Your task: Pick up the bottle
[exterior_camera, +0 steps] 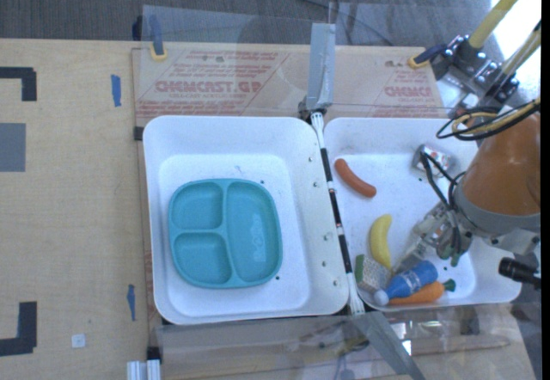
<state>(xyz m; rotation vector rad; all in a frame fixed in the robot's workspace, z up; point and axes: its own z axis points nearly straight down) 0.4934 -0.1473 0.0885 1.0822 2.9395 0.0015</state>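
Note:
The bottle (409, 280) is blue with a white cap and lies on its side near the front edge of the right bin (395, 142), cap pointing to the front left. My gripper (438, 238) hangs just behind the bottle's right end, under the orange band of the arm. Nothing shows held in it.
An orange carrot (423, 293) lies against the bottle's front side. A yellow banana (381, 239) and a red sausage (354, 178) lie further left in the right bin. A teal divided plate (225, 232) sits in the left bin (163, 146). Cables hang by the arm.

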